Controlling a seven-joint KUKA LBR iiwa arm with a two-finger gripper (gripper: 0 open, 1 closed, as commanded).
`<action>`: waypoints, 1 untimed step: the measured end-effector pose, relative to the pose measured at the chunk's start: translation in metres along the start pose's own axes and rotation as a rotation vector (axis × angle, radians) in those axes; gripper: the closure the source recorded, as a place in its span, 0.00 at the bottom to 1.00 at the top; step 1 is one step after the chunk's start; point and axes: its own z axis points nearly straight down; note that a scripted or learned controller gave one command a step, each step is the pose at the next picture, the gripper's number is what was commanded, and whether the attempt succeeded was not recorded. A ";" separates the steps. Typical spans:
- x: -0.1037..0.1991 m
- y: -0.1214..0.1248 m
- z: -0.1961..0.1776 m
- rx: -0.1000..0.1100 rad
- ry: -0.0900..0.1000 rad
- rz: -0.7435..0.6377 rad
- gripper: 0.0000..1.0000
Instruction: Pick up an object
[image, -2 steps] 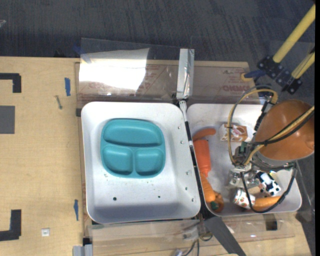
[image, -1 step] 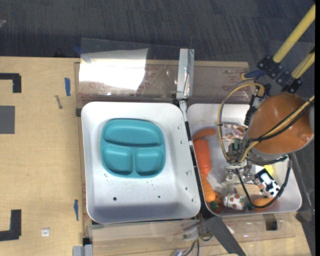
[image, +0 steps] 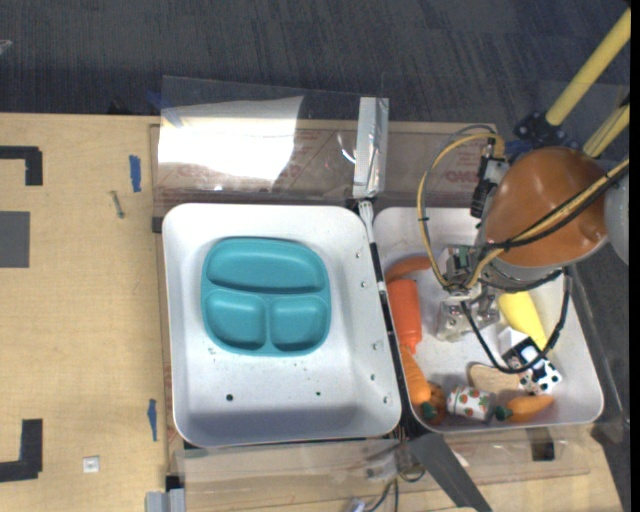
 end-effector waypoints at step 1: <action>-0.044 0.011 -0.097 -0.002 -0.001 0.362 1.00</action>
